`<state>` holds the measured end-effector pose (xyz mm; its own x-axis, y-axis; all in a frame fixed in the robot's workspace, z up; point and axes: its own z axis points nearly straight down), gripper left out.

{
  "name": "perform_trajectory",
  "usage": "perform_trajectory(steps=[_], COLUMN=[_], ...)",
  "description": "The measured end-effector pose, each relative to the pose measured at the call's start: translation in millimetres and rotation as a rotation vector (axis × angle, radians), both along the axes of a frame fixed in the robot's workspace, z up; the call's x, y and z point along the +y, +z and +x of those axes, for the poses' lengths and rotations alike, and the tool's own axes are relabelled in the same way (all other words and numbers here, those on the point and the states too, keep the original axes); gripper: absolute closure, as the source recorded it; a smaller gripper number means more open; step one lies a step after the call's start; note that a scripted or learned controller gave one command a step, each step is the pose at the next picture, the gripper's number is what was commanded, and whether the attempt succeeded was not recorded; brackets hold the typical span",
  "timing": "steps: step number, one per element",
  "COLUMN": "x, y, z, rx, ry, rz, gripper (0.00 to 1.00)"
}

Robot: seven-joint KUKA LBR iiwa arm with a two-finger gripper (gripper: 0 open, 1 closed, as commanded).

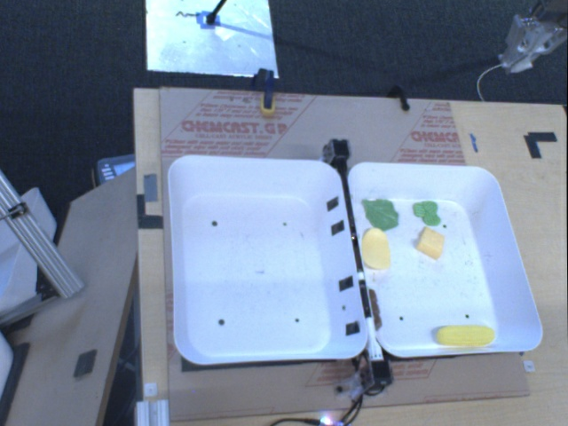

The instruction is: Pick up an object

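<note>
Gripper (531, 43) at the camera view's top right corner, high above the floor beyond the bench's far right corner, well apart from both bins; blurred and small, so its state cannot be told; nothing is seen held in it.

Right bin (510, 238), nearest the gripper, lies down and slightly left of it in the view; it holds five things. Toward its far edge: a small green piece (427, 211) and, left of it, a larger green piece (382, 213). Just below the small green piece: a yellow block (430, 242), set cornerwise to the bin walls, no marked long axis. Against the bin's left wall: a pale yellow oval (375, 249), long axis running near to far. Near the bin's front right corner: a yellow bar (465, 335), long axis running left to right, parallel to the front edge.

Left bin (177, 238) lies furthest from the gripper.

Judgement: no thing is yet approached; any pick requires travel down and leftward into the right bin; the small green piece and the block lie nearest; the bar, free on all sides, would suit fingers closing across its short axis.
</note>
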<state>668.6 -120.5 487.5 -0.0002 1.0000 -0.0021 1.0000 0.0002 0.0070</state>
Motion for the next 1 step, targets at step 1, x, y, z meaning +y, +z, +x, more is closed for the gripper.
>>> perform_trajectory(steps=[1], x=[-25.5], y=[23.2], z=[-0.2], rx=[0.001], ry=[-0.001], rz=[0.0], gripper=[1.0])
